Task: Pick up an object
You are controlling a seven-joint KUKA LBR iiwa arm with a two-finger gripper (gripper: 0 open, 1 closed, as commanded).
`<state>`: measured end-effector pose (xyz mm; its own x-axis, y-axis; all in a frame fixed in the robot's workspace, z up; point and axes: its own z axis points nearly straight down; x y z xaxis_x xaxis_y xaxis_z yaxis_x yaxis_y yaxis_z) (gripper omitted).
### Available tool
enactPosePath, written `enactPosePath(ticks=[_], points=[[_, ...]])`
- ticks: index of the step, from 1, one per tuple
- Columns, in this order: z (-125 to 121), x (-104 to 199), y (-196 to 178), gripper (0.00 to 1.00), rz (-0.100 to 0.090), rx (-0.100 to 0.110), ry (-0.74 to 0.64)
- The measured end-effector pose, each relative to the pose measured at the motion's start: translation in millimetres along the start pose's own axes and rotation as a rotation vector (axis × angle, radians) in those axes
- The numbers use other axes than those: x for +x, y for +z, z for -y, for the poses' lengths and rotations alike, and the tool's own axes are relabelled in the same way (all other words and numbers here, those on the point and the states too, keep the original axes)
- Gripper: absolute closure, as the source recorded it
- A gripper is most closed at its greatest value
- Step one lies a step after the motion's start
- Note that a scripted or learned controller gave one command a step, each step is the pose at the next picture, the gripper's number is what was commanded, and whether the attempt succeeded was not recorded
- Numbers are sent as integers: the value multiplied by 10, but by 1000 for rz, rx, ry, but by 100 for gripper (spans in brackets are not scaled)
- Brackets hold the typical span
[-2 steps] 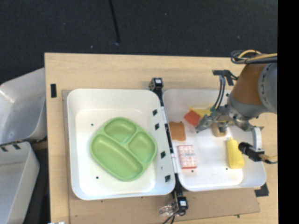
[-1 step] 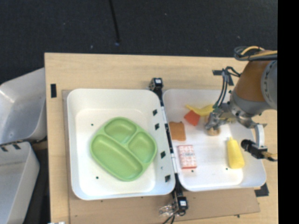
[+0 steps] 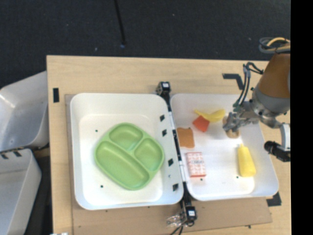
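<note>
Yellow corn cob (image 3: 246, 161) lies below gripper (image 3: 233, 128).

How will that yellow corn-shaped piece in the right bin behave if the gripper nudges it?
The yellow corn-shaped piece looks rounded and elongated, so it will probably roll sideways. It seems a light plastic toy, likely sliding easily on the smooth right bin.

Yellow corn cob (image 3: 246, 161), lengthwise near right bin's (image 3: 222, 192) far right side (well apart from the red block (image 3: 201, 124))
</note>
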<state>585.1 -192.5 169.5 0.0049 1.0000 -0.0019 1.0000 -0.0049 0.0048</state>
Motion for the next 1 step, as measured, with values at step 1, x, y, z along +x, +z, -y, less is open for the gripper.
enactPosePath(ticks=[1], points=[[-13,-15,-416,100,0,-1,-6]])
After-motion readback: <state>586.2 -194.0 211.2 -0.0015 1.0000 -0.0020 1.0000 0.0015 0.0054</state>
